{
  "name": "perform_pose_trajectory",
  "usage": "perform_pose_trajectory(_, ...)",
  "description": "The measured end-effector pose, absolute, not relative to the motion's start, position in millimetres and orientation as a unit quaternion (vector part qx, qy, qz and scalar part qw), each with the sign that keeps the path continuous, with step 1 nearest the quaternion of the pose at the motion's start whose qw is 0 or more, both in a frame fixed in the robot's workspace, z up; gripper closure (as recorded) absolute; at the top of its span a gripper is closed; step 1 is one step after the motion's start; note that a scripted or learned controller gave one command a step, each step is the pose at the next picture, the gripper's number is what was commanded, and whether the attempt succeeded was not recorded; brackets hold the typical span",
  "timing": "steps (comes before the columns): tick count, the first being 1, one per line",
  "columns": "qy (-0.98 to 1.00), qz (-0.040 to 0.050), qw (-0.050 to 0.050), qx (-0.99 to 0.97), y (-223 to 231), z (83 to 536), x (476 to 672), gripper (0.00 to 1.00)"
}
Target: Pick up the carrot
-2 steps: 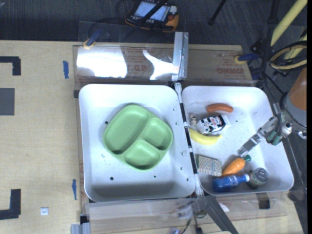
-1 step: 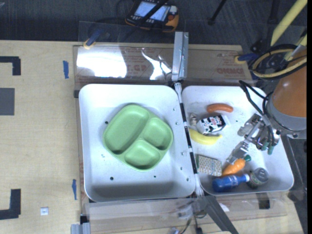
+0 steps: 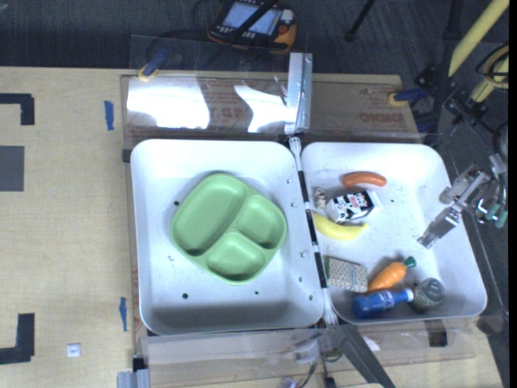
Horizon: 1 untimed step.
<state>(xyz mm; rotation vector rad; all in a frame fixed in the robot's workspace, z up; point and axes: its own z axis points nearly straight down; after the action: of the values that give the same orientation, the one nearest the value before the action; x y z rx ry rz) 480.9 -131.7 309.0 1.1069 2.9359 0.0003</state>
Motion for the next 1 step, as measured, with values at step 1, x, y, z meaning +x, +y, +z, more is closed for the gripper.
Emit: perform_pose_trajectory(1, 0.929, 0.0002, 0.0, 0.371, -112.5, 230.4, 513.2, 0.0)
